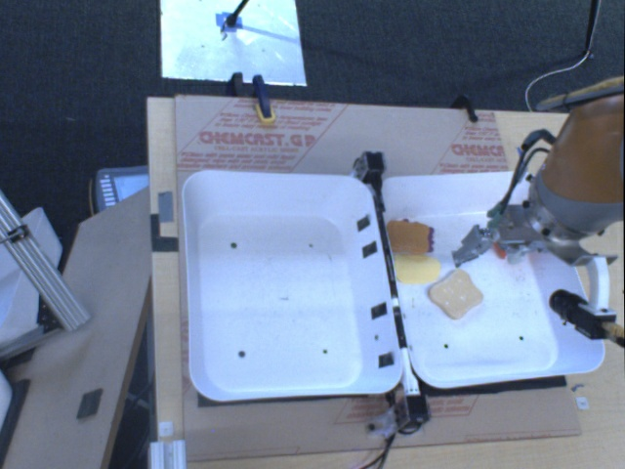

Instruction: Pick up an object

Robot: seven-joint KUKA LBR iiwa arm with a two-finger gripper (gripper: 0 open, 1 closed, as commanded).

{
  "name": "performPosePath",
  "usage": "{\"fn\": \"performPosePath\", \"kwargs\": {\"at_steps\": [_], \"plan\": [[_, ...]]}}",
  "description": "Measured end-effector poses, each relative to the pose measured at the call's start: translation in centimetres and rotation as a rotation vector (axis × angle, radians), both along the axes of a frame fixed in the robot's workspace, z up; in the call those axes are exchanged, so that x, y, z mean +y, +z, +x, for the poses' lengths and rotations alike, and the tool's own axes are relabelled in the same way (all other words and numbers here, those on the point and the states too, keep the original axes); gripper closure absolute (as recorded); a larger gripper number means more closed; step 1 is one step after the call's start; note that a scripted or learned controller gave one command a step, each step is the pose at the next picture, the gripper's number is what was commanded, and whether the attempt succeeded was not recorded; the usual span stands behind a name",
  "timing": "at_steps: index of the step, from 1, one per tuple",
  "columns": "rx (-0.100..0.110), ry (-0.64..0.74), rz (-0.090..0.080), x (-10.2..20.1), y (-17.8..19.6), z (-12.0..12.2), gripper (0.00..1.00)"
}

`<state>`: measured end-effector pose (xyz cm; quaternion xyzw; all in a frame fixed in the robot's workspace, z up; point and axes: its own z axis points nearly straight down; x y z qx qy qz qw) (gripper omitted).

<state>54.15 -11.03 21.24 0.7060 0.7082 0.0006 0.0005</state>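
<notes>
The right bin (547, 355) holds three flat food pieces near its left wall. A brown toast-like piece (410, 235) lies farthest back, and a pale yellow slice (418, 270) touches its front edge. A beige bread slice (456, 294) lies in front and to the right of them. My gripper (469, 248) hangs over the right bin, just right of the yellow slice and behind the bread slice. Nothing shows in its grasp. A small red spot (500, 252) shows at the gripper's base.
The left bin (195, 262) stands beside the right one, joined by a clipped divider (381, 281). The orange and grey arm (586, 164) covers the right bin's far right side. A black part (578, 314) juts over the right rim. Cardboard (293, 135) lies beneath both bins.
</notes>
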Motion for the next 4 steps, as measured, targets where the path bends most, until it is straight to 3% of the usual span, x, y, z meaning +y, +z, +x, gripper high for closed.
{"fn": "performPosePath", "kwargs": {"at_steps": [1,2,3,4], "plan": [[-0.003,0.002,0.000,0.0,1.1,0.1,1.00],[-0.010,0.008,0.000,6.6,8.1,6.4,1.00],[0.002,-0.005,0.001,4.5,9.4,-3.9,1.00],[-0.021,0.006,0.001,10.9,29.0,-0.8,1.00]]}}
